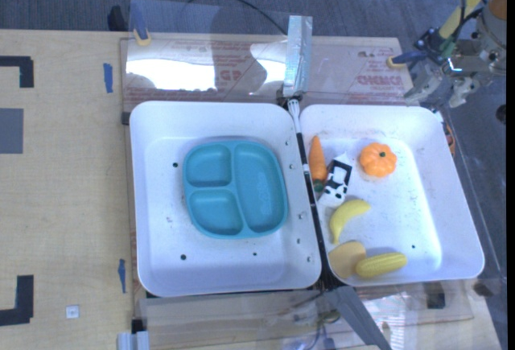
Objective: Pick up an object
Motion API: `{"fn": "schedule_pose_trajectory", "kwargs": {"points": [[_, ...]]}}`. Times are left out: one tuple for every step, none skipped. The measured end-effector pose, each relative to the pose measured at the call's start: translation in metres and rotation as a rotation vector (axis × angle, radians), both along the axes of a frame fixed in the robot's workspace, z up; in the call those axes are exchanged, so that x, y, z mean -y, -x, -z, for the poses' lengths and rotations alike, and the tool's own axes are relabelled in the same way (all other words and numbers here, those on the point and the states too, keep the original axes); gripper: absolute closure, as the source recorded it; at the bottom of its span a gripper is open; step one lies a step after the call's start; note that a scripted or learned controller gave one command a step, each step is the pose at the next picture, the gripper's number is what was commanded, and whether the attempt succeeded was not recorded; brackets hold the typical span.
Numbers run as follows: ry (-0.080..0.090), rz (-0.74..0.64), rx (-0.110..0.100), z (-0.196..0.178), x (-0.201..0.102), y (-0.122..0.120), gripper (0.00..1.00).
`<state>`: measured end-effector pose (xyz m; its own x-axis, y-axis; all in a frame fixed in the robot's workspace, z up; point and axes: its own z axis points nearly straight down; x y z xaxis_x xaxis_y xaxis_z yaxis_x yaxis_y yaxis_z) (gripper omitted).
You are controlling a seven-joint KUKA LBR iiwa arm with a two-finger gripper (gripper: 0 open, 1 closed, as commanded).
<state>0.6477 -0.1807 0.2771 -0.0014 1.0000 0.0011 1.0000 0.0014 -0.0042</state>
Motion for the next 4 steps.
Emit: {"fn": "schedule_pose_trajectory", "kwargs": {"points": [[0.004,0.128,0.006,0.016,0.011,-0.02,0.0],[-0.002,-0.046,-0.005,0.129,-0.019,0.022,0.0],[0.003,-0.017,0.01,0.19,-0.028,0.023,0.0],[0.0,-0.218,0.007,0.19,-0.039,0.075,0.0]]}}
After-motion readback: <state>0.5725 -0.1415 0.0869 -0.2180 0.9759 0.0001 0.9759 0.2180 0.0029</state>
